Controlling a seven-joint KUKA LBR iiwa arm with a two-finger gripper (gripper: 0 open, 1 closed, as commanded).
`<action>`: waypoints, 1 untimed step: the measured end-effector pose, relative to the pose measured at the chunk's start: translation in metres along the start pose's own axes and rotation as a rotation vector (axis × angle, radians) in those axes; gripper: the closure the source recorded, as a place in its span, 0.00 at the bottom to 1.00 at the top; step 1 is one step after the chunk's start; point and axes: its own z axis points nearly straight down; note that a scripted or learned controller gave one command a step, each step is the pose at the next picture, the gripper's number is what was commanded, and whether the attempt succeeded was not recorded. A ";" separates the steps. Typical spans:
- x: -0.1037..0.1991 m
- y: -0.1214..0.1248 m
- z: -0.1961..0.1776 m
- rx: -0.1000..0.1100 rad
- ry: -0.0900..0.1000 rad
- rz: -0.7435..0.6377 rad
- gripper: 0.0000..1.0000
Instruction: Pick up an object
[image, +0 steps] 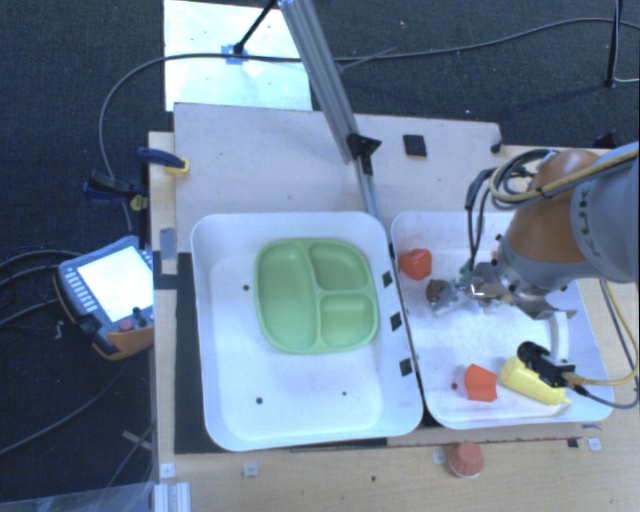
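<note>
Over the right-hand shallow white bin (590, 330) the two-finger gripper (452, 295) is lowered, at the end of the grey arm with the orange band (548, 220). Just at its tip a small dark brownish lump (437, 291) is seen — it lies on the bin floor, close below a small red-orange block (415, 264). The step in hand is judged to be the approach to a grasp, with the lump as the likely target. Whether the pincer is spread or pressed together cannot be told; the tip is too small and blurred. Contact with the lump cannot be confirmed either.

For the next move, the lump must be taken between the tips and then lifted straight up — the block nearby should not be pushed.

The lump looks rounded, dull and darker than everything around it. Its material cannot be made out.
</note>
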 end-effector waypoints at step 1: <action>0.000 0.002 -0.014 -0.006 -0.001 0.000 1.00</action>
